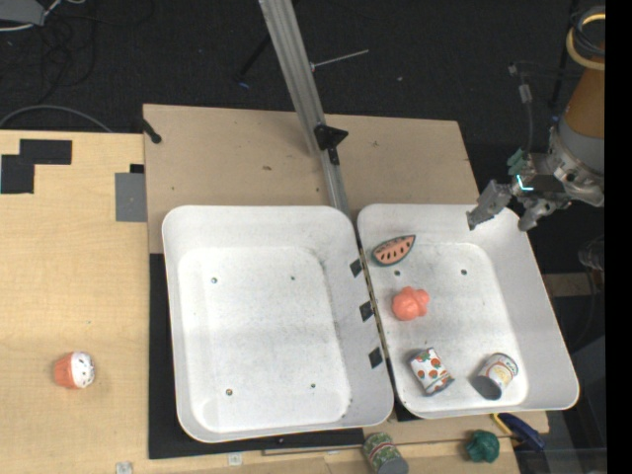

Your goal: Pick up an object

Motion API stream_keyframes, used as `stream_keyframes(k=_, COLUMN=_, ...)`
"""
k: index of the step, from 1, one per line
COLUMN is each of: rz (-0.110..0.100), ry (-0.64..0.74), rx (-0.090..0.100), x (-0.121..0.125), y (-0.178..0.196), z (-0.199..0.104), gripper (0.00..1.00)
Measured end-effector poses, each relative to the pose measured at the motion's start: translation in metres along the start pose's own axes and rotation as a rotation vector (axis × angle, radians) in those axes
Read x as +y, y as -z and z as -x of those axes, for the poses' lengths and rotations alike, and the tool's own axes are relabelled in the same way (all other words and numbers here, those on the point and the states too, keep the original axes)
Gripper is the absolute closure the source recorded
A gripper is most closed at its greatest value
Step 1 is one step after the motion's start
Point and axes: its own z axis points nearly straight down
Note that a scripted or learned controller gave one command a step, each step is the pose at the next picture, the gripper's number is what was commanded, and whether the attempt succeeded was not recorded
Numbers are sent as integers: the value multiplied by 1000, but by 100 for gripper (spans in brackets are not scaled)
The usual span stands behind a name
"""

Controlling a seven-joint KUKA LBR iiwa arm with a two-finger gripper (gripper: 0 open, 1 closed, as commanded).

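I counted two white bins (188, 227); the right one held four things: one watermelon slice (393, 251), one pink toy (411, 303), two cans (431, 371).

Open floor mid right bin (464, 265), apparently, between watermelon slice (393, 251) and can (497, 374).

— Any writing you can read here?
— None. The small can (499, 374) in the right bin (553, 363) has a label, but it is too small and blurred to make out.
— And the spotted carton (430, 371) beside it?
— Red dots on white, no legible words or numbers.
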Motion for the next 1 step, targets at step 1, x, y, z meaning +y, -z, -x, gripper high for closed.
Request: stream_keyframes(k=1, rz=4, ry=2, rx=-1, x=1, y=2, z=0, gripper=0)
